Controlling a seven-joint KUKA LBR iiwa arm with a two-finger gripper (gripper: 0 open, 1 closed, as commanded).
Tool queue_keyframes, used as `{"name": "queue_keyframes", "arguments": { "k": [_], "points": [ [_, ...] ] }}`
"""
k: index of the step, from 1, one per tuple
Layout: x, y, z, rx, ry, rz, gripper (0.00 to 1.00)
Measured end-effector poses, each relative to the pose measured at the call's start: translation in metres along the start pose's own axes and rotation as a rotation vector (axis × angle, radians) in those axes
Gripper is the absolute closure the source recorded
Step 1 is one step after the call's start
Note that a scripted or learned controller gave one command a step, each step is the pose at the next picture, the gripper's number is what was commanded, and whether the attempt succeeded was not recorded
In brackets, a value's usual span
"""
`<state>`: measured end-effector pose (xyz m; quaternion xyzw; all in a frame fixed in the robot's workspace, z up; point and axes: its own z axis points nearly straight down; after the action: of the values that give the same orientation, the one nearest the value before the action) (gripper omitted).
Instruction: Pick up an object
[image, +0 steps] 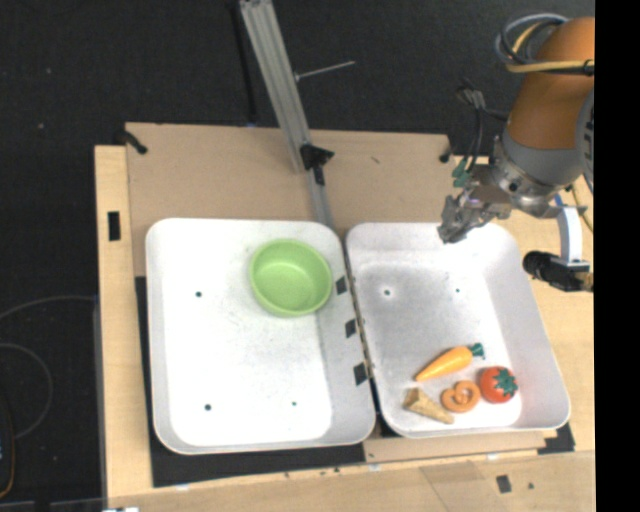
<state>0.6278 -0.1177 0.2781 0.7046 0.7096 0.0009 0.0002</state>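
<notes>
Right bin open; toys crowd its near corner.

Two white bins side by side; metal pole behind.

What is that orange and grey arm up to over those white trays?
The arm is meant to pick something up, but it has nothing yet. Its gripper hangs over the far edge of the right bin. The toy food sits at that bin's near end: a carrot, a tomato, an orange ring and a tan piece. A green bowl rests in the left bin.
</notes>
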Motion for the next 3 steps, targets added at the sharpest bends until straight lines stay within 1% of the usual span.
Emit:
{"name": "queue_keyframes", "arguments": {
  "k": [1, 2, 3],
  "points": [
    [0.055, -0.014, 0.016, 0.001, -0.001, 0.001, 1.00],
    [0.110, -0.027, 0.012, 0.001, 0.001, -0.001, 1.00],
    [0.153, -0.046, 0.016, 0.002, 0.000, 0.000, 1.00]
  ]
}}
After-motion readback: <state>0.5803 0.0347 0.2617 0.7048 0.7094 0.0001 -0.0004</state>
